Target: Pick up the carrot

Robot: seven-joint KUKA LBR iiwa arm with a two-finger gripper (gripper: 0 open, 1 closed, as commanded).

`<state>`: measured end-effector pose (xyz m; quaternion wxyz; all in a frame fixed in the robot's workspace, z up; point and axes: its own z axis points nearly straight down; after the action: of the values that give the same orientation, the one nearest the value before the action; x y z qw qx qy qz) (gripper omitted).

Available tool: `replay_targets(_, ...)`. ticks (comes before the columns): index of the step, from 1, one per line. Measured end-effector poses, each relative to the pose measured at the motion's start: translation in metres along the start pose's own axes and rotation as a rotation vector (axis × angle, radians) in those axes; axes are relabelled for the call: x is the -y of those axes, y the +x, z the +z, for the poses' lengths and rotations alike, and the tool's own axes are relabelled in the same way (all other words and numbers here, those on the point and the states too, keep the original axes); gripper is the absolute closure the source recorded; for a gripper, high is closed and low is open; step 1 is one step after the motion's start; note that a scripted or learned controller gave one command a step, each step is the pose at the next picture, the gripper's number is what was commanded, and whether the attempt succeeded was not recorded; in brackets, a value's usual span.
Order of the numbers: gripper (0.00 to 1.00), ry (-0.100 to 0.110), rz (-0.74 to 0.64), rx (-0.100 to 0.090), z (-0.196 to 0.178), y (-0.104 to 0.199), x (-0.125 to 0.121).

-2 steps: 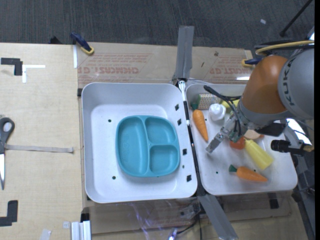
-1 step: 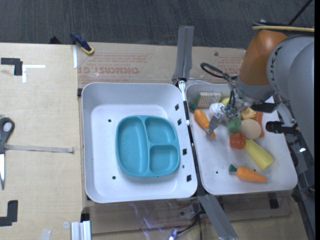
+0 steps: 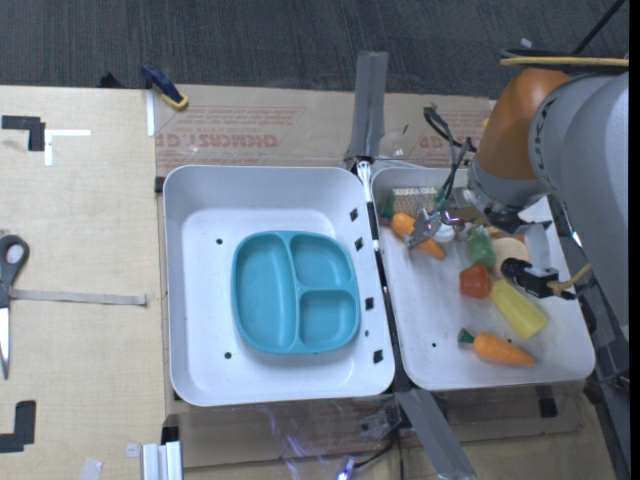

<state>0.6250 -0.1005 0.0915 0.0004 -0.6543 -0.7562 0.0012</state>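
The carrot (image 3: 500, 350), orange with a small green top at its left end, lies flat near the front edge of the right bin (image 3: 430, 353). My gripper (image 3: 428, 232) hangs low over the back left part of that bin, well behind and to the left of the carrot. It sits right among two small orange pieces (image 3: 403, 225), and its tips are hard to make out against them. No item shows clearly held.
In the right bin lie a green item (image 3: 480, 247), a red item (image 3: 475, 282) and a yellow block (image 3: 518, 309), between gripper and carrot. The left bin (image 3: 190, 268) holds a teal divided plate (image 3: 297, 291). Scissors (image 3: 8, 268) lie far left.
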Motion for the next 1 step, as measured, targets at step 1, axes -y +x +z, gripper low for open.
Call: replay_targets(1, 1.0, 0.011, -0.001, -0.003, -0.0148, -0.0016, 0.0018)
